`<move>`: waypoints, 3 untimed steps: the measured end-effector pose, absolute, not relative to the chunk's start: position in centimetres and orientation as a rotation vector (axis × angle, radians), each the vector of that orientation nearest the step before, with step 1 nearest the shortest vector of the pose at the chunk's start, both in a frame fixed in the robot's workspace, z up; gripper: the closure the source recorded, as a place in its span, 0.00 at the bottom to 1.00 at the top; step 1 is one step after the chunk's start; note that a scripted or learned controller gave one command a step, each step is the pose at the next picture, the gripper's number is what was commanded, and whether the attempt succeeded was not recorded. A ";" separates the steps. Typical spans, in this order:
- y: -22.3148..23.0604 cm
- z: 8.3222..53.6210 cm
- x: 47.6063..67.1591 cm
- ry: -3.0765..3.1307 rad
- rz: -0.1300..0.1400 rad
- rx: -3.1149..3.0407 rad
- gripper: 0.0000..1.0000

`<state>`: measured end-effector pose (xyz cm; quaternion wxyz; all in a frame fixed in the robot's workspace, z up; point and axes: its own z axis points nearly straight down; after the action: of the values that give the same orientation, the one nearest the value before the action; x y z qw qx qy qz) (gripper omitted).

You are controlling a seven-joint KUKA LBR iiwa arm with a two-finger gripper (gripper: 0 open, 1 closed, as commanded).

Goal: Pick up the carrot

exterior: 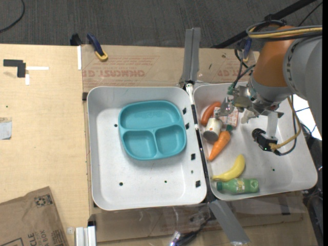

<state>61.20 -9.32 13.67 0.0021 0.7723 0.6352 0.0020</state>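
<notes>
The carrot [219,144] lies in the right bin [297,170], near its left wall. It is orange, with a green top end pointing up-right and its tip pointing down-left. My gripper [230,108] hangs over the upper left part of that bin, just above and slightly right of the carrot's green end. A small pink and white object [232,119] sits right under the gripper. Nothing in the view shows the carrot lifted off the bin floor.
Beside the carrot are a small metal can [211,131] and an orange-red oblong item [208,114]. A banana [231,170] and a green bottle [238,186] lie nearer the front. A black cable plug [262,138] dangles at the right. The left bin [102,183] holds a teal divided plate [152,129].
</notes>
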 end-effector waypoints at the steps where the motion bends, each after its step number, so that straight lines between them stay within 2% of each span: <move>1: -11.1 12.3 59.0 2.046 0.058 2.341 0.00; 2: -11.1 10.3 53.7 2.149 0.033 2.255 0.00; 3: -11.2 11.1 53.8 2.147 0.032 2.261 1.00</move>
<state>53.81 -11.16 11.12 0.0117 0.7250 0.6886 0.0102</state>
